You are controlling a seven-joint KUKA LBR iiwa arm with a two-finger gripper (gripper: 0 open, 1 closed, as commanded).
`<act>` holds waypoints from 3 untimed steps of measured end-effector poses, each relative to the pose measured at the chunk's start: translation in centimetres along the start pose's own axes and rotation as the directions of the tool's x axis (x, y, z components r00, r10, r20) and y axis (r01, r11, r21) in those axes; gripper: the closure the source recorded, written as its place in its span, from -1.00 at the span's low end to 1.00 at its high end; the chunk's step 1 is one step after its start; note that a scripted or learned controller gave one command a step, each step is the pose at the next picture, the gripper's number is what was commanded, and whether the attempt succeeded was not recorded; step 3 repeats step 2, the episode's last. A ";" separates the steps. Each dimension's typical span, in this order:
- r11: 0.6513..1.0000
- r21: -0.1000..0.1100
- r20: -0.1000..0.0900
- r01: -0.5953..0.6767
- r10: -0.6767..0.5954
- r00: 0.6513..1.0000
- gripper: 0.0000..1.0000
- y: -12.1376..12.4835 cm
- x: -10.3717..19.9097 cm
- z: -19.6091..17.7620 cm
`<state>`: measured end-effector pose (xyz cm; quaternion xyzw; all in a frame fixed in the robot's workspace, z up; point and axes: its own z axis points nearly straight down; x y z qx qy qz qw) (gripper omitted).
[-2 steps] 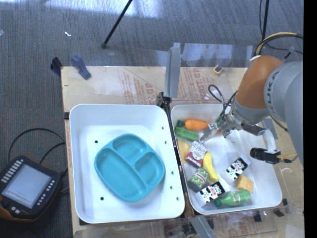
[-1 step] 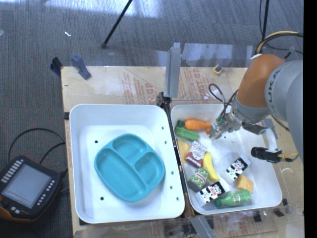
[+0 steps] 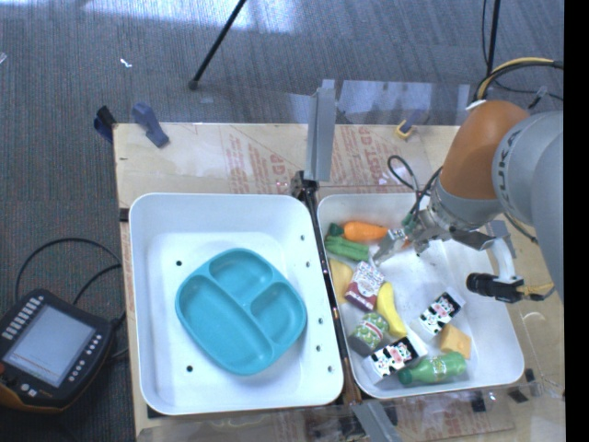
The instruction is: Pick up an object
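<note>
Overhead, the grey arm (image 3: 529, 168) bends in from the right, its orange band (image 3: 479, 150) sitting above the wrist as the wrist tips down and leftward into the right bin (image 3: 509, 334). The gripper (image 3: 398, 240) hangs low over the bin's upper left part, just beside the orange carrot (image 3: 365, 231) and above the red-and-white packet (image 3: 365, 284). Whether the claw is released or clenched cannot be told from this angle, and nothing visibly sits in its grasp.

All the loose objects lie in the right bin: a green vegetable (image 3: 345, 247) under the carrot, a yellow banana (image 3: 391, 308) near the middle, two black-and-white cartons (image 3: 440, 313) (image 3: 395, 356), an orange wedge (image 3: 455, 341), a green bottle-like piece (image 3: 433, 369) along the near wall, and a small green-labelled can (image 3: 369, 331).

A blue divided plate (image 3: 241, 310) rests in the left bin (image 3: 152, 219). A teach pendant (image 3: 51, 346) lies on the floor at far left.
</note>
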<state>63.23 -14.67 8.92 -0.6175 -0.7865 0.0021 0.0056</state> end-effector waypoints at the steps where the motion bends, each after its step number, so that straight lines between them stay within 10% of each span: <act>1: 1.000 -0.006 0.004 0.030 -0.030 1.000 -1.00 -4.0 1.5 -9.3; 2: 0.993 -0.006 0.006 0.118 -0.118 0.993 -1.00 -4.2 2.4 -19.7; 3: 0.993 -0.006 0.006 0.118 -0.118 0.993 -1.00 -4.2 2.4 -19.7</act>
